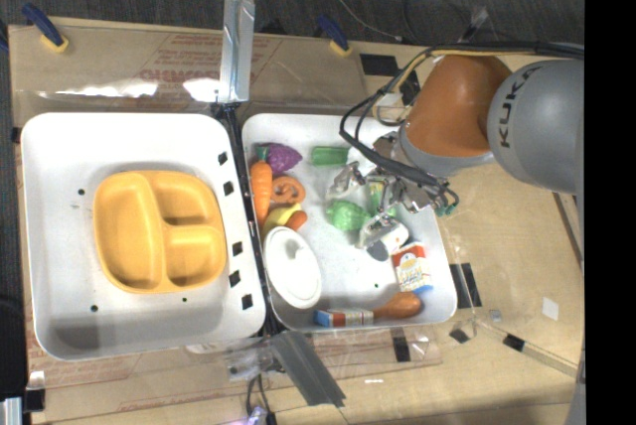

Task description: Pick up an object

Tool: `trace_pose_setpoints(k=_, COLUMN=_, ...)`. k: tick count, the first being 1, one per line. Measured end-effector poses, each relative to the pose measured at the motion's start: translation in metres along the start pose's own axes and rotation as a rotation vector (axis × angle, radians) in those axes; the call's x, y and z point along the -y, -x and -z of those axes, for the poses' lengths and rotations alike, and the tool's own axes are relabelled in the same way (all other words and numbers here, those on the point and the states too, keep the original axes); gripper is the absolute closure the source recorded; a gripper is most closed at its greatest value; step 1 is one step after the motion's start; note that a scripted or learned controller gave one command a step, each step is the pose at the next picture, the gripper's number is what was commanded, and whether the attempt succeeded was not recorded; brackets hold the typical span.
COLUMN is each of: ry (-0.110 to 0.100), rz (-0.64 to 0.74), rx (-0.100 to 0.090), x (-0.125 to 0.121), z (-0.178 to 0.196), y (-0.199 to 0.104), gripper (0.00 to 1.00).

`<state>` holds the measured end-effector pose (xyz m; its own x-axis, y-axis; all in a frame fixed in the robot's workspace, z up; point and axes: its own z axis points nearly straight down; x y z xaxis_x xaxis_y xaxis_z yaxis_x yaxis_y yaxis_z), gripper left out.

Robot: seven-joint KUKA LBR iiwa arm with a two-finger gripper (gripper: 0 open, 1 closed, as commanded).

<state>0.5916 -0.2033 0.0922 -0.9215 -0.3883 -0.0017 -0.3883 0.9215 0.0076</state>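
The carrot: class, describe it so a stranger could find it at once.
Find the right-hand white bin. Along its left wall, beside the divider, the carrot lies lengthwise, just below a purple toy. It is the one long, plain orange tapered piece with a green top.

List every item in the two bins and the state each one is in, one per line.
yellow divided tray: flat in left bin
carrot: lying along right bin's left wall
purple item: beside carrot's top
white bowl: resting near the left wall
green vegetable: lying just left of the gripper
gripper: low over right bin
small carton: lying flat
marker: lying along bottom wall
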Motion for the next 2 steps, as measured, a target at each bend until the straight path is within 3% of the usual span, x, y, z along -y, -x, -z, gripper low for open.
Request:
trace_pose_setpoints(k=1, ry=-0.006, rz=0.034, rx=-0.002, x=-0.006, z=0.000, y=-0.027, gripper=0.00)
trace_pose_setpoints(k=2, ry=-0.004, rz=-0.134, rx=-0.004, x=-0.032, z=-0.001, y=-0.011, gripper=0.00)
